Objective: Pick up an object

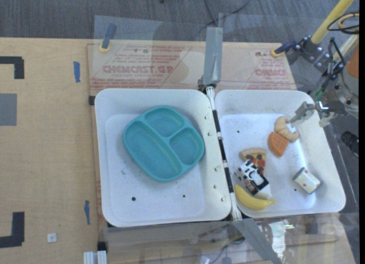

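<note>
My gripper [308, 120] hangs over the right bin's [327, 143] far right corner, open, with nothing between its fingers. Its left fingertip [294, 119] is just beside a tan croissant-shaped piece [284, 128]. Below that lies an orange wedge [277, 144]. Toward the bin's front are a pizza-slice toy [254, 157], a black and white item [251, 176], a yellow banana [253, 199] and a small white box [306, 181].
A teal divided plate [164, 142] lies in the left bin [108, 160]. The ridge where the two bins meet [217, 149] runs down the middle. Cables and a yellow-sleeved hose [336, 12] crowd the far right, behind the arm.
</note>
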